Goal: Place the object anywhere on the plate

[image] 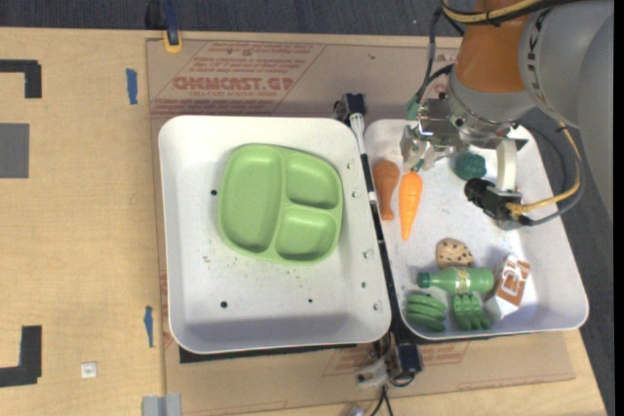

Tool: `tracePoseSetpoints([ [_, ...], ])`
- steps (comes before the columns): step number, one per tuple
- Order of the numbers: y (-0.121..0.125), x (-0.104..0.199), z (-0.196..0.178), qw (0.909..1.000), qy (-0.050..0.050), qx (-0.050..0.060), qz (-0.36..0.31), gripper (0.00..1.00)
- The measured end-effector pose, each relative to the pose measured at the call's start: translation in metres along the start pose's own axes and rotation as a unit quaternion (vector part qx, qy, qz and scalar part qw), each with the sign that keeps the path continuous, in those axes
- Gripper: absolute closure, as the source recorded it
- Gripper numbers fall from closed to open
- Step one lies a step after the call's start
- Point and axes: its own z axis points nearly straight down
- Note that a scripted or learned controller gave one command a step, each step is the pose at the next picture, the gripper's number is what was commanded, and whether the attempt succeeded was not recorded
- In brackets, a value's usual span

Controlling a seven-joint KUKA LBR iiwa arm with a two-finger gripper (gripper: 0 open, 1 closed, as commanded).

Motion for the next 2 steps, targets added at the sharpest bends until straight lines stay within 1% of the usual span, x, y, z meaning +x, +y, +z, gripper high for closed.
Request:
tracePoseSetpoints([
  [1,-0.016,0.065,-0.033,0.9993,0.001,-0.002,-0.038,1.0],
  [2,-0.014,0.118,-0.075,0.9988,0.001,-0.001,-0.049,1.0],
])
